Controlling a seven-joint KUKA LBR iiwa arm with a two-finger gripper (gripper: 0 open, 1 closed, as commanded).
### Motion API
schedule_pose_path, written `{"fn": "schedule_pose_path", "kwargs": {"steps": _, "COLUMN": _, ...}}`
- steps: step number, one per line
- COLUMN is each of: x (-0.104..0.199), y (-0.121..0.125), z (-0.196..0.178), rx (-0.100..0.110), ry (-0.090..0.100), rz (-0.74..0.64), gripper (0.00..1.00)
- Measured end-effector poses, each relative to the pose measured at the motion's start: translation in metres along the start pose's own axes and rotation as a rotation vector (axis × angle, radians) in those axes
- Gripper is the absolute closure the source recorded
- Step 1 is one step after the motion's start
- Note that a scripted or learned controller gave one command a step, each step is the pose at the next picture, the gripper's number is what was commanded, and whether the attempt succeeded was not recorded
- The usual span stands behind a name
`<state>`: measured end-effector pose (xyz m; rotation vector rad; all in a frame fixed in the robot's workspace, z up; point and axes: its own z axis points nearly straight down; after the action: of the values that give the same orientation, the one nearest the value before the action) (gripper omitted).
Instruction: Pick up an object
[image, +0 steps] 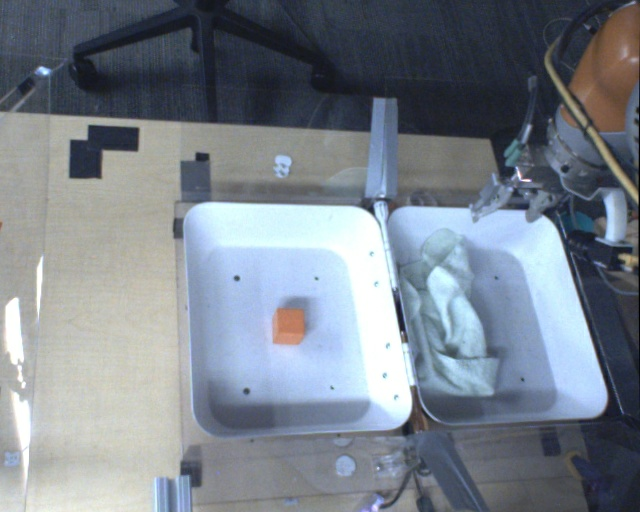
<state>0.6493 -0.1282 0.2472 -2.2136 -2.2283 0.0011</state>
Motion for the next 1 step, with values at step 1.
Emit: {"fn": "schedule_pose_path", "kwargs": {"steps": 1, "x": 0.0213, "y": 0.0208, "z": 0.1502, "rx": -0.003, "ry": 0.000, "rz": -0.011, "gripper": 0.00}}
